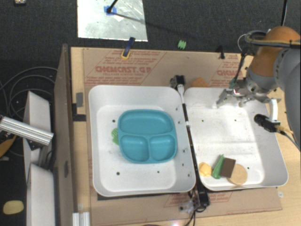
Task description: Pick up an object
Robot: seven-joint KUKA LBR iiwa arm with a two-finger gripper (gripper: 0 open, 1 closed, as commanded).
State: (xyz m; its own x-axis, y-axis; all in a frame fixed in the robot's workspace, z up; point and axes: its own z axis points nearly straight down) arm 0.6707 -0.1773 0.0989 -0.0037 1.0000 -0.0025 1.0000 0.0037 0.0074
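Note:
At the near edge of the right bin [235, 131] lies a small cluster of objects: a yellow piece [205, 169], a green stick [218, 166], a brown block [228, 166] and a tan round disc [239, 174]. They touch or overlap one another. My gripper [233, 96] hangs over the far edge of the right bin, well away from the cluster, with nothing seen in it. The grey arm with its orange band [282, 34] comes in from the upper right.
The left bin [101, 126] holds a teal divided plate [147, 135] with a small green item [114, 135] sticking out under its left edge. A black divider [187, 126] runs between the bins. A black part [266, 122] of the arm overhangs the right bin's right side.

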